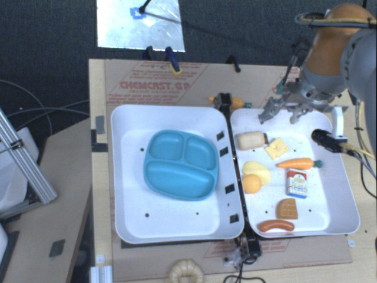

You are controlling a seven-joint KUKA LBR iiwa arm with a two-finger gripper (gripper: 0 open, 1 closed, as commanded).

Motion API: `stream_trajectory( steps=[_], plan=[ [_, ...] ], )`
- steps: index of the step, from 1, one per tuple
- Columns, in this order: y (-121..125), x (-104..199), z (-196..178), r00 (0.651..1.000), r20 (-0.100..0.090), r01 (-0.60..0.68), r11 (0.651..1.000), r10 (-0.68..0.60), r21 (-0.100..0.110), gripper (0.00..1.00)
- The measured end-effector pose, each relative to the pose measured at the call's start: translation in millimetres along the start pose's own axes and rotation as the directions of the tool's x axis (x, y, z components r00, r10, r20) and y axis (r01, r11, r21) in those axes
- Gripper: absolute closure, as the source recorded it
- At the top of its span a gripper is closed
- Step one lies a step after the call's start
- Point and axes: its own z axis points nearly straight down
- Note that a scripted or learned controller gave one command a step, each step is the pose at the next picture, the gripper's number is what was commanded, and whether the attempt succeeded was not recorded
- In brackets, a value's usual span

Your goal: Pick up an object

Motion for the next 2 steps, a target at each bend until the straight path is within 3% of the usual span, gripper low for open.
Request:
stream_trajectory(
  steps=[1, 2],
  plan=[
    [2.8, 0.1, -7.7, 1.0, 0.001, 0.002, 1.0, -0.002, -0.013, 0.0],
    [5.7, -8.8, 39.4, 1.0, 0.002, 0.0, 1.0, 0.0, -0.01, 0.0]
  ],
)
